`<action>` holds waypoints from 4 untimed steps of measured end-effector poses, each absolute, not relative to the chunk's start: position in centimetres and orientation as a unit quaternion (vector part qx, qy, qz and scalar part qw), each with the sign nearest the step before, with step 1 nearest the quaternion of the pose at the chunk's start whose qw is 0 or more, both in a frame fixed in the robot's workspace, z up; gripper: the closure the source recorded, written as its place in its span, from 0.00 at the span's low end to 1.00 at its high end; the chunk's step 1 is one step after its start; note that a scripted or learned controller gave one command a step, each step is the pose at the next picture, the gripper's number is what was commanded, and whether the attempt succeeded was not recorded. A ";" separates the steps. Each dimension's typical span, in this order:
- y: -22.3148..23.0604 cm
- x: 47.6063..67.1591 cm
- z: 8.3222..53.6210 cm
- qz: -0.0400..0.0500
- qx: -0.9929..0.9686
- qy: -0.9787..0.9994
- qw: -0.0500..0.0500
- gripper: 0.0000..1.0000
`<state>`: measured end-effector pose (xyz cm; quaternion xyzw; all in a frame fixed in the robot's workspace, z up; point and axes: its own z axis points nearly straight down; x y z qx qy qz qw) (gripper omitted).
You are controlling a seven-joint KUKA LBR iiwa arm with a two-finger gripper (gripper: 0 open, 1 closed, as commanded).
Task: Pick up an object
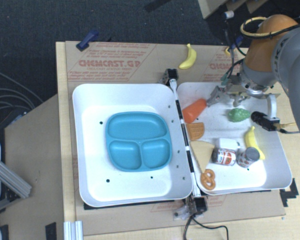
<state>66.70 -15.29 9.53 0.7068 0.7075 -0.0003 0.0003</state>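
Note:
My gripper (225, 95) hangs over the back of the right bin (277, 164), reached in from the upper right on the grey arm with its orange band (264, 44). Its two fingers are spread open with nothing between them. Just below and left of the fingers lies an orange carrot (194, 110), and just below and right a green lump (238, 115). Further forward in the same bin are a brown waffle piece (195, 130), a yellow banana (250, 138), a red-labelled can (224, 157) on its side, a grey round can (248, 156) and a pretzel (208, 179).
The left bin (87, 134) holds a blue divided plate (138, 139). A second yellow banana (188, 57) lies on the bench behind the bins. A black part (262, 120) juts over the right bin's right side. Cables trail at the far right.

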 end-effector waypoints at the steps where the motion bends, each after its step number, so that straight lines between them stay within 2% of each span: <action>1: -16.2 66.6 8.5 0.000 0.707 0.707 0.000 0.00; 2: -16.2 66.7 9.5 0.000 0.707 0.707 0.001 1.00; 3: -16.2 66.7 9.5 0.000 0.707 0.707 0.001 0.00; 4: -15.1 66.6 8.5 -0.001 0.707 0.707 -0.001 0.00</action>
